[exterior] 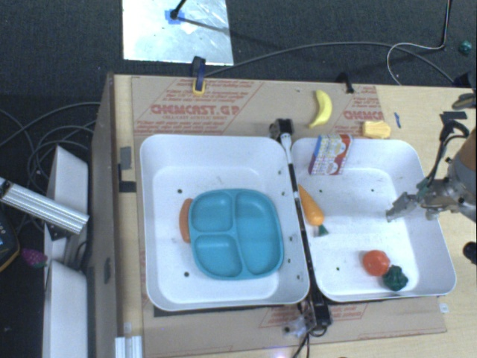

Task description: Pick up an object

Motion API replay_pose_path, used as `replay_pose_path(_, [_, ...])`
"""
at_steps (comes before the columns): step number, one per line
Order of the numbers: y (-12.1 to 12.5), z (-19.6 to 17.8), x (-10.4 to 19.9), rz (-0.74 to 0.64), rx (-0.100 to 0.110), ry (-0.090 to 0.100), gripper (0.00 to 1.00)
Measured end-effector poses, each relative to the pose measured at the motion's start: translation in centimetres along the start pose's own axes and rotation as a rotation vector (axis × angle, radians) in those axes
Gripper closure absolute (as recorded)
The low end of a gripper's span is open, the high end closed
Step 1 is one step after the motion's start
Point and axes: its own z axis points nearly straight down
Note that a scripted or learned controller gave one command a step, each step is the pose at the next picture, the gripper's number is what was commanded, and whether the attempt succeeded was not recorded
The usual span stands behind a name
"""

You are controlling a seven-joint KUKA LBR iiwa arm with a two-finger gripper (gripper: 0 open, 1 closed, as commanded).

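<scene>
**Two Bins, One Arm, a Scatter of Toy Food**

Dark carpet surrounds a wooden bench (246, 99) whose top is printed with red lettering, and black cables trail across the floor behind it. A shiny metal sheet (177, 22) lies on the carpet beyond the bench's far edge, and a pale rail (45, 206) juts in at the left.

Two white bins sit side by side on the bench. The left bin (160, 162) holds one blue divided plate (235, 231) with four compartments, and one orange sausage-shaped piece (184, 219) lies touching the plate's left edge.

The right bin (432, 274) holds four things: one small box with red and blue print (329, 154) leaning near the far wall, one carrot (311, 206) against the left wall by the divider, one red tomato (376, 262) near the front, and one green broccoli piece (395, 278) just beside the tomato.

Outside the bins, one banana (323, 108) and one yellow block (377, 130) rest on the bench behind the right bin.

One gripper (399, 206) reaches in from the right and hangs over the right bin's middle, well apart from the tomato and the carrot. Nothing sits between its fingers, though whether they are spread or closed I cannot tell from here.
</scene>
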Motion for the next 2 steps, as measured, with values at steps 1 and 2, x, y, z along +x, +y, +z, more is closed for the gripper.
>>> replay_pose_path(1, [-2.3,8.9,5.5,-0.003,0.005,0.003,0.00])
replay_pose_path(2, [-3.0,-3.6,3.3,-0.003,-0.001,0.000,0.00])
